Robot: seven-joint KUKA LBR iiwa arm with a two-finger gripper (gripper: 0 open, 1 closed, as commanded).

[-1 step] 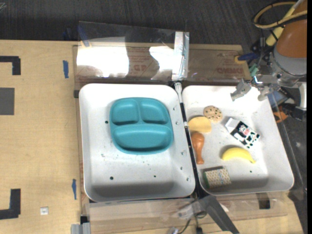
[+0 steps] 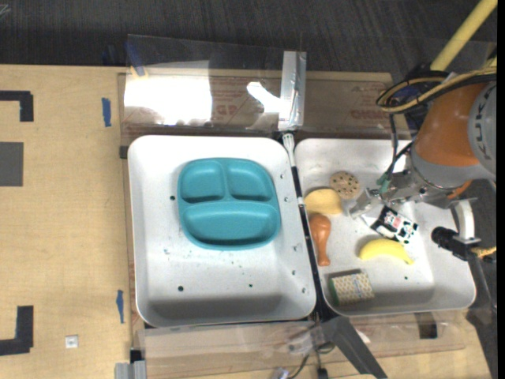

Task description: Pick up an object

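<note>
From above, the left bin point(image 2: 150, 235) holds a teal divided plate point(image 2: 229, 201) lying flat near its middle. The right bin point(image 2: 450, 290) carries the loose things. A round speckled cookie point(image 2: 344, 183) sits toward twelve o'clock, with a pale yellow lump point(image 2: 323, 202) just beside it at about eight o'clock from the cookie. An orange drumstick-shaped piece point(image 2: 320, 238) lies below that lump along the bin's left wall. A yellow banana point(image 2: 385, 250) rests near the bin's middle, and a small woven-looking block point(image 2: 351, 287) lies at about seven o'clock from the banana, close to the near wall. The arm point(image 2: 446, 136) comes in from three o'clock, and its gripper point(image 2: 377, 202) hangs over the bin between the cookie and the banana, just above a black-and-white patterned card point(image 2: 394, 225). How far the gripper is open cannot be told, and nothing can be made out in its grasp.
</note>
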